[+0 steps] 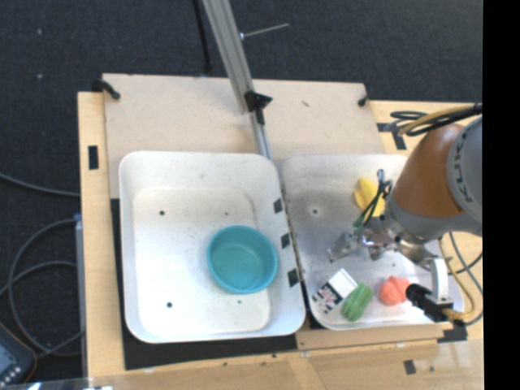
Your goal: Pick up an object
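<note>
Even, bright light; slight softness.

Mostly matt plastic and bare board, with a few metal parts.

The two shallow white plastic bins (162,177) look matt and speckled; the round teal plastic bowl (241,258) is smooth with a slight sheen; the pale fibreboard counter (179,112) is dull and bare; the slanted grey metal rail (227,35) looks brushed; the arm's orange band (426,173) is glossy.

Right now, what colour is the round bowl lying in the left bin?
Teal-blue: the round plastic bowl shows best in the camera view, inside the left white bin.
</note>
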Robot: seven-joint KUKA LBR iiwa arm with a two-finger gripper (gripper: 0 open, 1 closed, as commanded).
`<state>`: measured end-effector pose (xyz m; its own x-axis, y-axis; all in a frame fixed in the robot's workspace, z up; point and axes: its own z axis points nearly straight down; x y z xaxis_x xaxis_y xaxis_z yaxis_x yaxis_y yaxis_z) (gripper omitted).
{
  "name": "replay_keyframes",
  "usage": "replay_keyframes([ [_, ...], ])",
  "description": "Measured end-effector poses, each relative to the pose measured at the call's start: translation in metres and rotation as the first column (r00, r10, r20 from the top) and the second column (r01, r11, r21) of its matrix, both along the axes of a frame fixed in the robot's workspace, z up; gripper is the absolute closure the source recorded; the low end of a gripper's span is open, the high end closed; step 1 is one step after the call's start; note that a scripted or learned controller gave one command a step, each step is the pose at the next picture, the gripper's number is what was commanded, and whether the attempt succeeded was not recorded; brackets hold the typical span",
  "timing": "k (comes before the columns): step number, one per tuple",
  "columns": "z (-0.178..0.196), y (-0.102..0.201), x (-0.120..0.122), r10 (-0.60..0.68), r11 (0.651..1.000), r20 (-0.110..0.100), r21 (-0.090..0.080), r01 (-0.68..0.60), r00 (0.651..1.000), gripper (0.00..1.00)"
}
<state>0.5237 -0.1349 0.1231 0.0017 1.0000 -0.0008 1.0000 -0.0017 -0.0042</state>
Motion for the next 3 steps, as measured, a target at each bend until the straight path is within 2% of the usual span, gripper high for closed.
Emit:
replay_keyframes([
  [1, 0.013, 0.000, 0.002, -0.006, 1.000, 0.008, 0.001, 0.006, 1.000, 1.00],
  [3, 0.137, 0.006, 0.012, 0.006, 1.000, 0.013, -0.002, -0.006, 1.000, 1.00],
])
